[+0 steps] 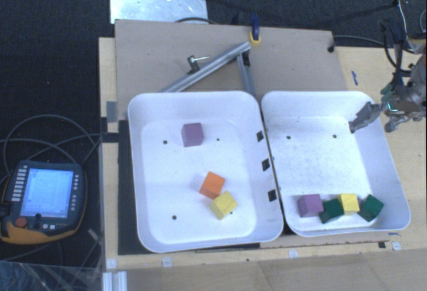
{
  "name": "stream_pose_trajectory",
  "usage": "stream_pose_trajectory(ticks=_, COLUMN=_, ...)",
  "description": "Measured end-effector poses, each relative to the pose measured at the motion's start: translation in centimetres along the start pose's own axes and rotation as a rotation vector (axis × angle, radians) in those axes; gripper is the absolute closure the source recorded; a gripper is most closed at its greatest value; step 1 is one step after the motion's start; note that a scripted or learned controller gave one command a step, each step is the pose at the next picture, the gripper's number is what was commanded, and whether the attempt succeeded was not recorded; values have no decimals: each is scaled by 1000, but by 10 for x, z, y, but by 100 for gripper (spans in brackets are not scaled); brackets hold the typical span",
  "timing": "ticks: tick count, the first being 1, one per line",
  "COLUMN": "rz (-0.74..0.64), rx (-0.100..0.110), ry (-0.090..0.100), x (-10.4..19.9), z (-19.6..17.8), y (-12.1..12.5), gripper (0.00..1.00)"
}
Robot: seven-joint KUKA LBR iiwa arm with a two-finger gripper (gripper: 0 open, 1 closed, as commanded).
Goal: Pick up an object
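The gripper (375, 118) is hovering at the upper right edge of the right bin (400, 196), with its two fingers spread apart and nothing between them. It is sitting well apart from every block.

In the right bin, a purple block (309, 205), a dark green block (330, 210), a yellow block (349, 203) and another green block (371, 207) are lying in a tight row along the near wall, some touching. In the left bin (143, 116), a purple cube (192, 134) is standing alone, while an orange cube (212, 185) and a yellow cube (224, 205) are lying just beside each other.

The risk I am seeing: the nearest blocks are crowding together against the bin wall, so a finger coming down there is likely to land on a neighbour or on the rim, nudging blocks aside rather than closing around one.
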State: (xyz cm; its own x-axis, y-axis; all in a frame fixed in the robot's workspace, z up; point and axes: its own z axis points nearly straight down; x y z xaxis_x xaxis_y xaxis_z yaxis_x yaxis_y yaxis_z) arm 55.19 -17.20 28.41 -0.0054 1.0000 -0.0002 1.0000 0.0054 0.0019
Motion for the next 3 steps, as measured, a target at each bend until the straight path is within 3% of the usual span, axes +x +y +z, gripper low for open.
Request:
stream_pose_trajectory(ticks=1, rz=1, rx=0, ry=0, x=0, z=0, y=0, gripper=0)
stream_pose_trajectory(ticks=3, rz=4, rx=4, ry=0, x=-9, z=103, y=15, gripper=0)
